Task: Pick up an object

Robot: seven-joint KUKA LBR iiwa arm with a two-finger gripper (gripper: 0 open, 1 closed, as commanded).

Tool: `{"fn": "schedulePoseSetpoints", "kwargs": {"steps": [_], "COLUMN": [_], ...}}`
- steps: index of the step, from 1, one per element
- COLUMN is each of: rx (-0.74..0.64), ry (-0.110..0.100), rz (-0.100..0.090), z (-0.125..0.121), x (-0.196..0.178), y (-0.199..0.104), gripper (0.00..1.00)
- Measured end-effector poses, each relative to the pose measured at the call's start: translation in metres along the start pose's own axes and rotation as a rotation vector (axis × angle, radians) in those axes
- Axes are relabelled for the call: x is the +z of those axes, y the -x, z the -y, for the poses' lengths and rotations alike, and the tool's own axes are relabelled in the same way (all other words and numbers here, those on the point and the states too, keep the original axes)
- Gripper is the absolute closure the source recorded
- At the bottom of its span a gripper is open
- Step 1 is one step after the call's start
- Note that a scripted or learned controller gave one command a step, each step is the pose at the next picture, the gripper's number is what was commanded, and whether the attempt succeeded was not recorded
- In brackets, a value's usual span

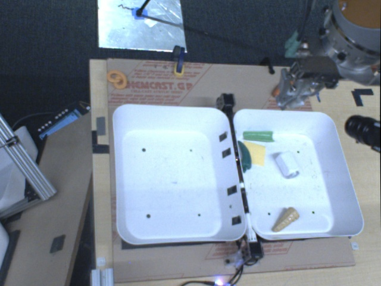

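The right bin [339, 159] holds several small things. A green stick-like piece [258, 136] lies near its back left corner. Just below it, a yellow wedge [256, 153] rests against a dark green curved piece [244, 156] by the bin's left wall. A small white cylinder [287, 164] lies in the middle, and a tan cone [286, 218] lies near the front. My gripper [296, 94] hangs above the bench just behind the right bin's back rim, apart from every object, with nothing seen between its fingers.
The left bin [128, 124] stands beside the right one, joined by a black hinge strip [235, 171]. A foil sheet [141, 15], a yellow clip [178, 61] and an orange ring [116, 79] lie behind the bins. Metal rails [18, 159] stand at far left.
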State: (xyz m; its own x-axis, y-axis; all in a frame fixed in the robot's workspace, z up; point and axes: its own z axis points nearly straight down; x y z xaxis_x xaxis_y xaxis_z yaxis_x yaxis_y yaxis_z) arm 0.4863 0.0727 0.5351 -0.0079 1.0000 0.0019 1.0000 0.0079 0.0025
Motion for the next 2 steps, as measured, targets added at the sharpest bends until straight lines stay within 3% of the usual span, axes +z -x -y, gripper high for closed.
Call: {"fn": "schedulePoseSetpoints", "kwargs": {"steps": [1,2], "rx": [0.000,0.008], "ry": [0.000,0.000], "rz": [0.000,0.002], "z": [0.000,0.000], "x": [0.000,0.000], "y": [-0.040,-0.020], "gripper": [1.00,1.00]}}
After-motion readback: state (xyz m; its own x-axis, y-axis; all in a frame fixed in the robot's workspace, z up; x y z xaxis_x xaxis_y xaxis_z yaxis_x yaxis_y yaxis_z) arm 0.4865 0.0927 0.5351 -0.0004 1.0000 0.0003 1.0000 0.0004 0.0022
